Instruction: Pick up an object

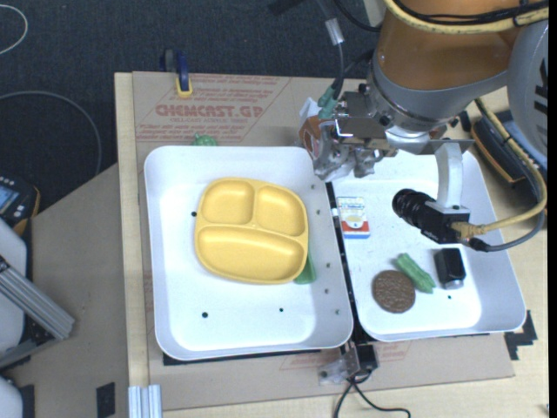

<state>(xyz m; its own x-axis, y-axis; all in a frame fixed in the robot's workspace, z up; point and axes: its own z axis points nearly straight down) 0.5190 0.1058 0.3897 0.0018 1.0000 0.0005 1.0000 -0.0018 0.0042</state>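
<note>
Hovering gripper [348,159] at right bin's [496,307] far edge, grip state unclear, small carton [352,216] just below

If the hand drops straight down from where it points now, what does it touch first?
Most likely bare floor at the far-left corner of the right bin, close to the wall it shares with the left bin. The hand hangs over that spot. The small white and red carton lies just nearer the camera; depth is uncertain.

We read "CHEMCAST G P" in red capitals on the brown cardboard sheet [228,103] at the far side of the bench, behind the left bin. Smaller red lines around it are too blurred to read. The small red-and-white packet [352,215] in the right bin carries print we cannot make out.
</note>
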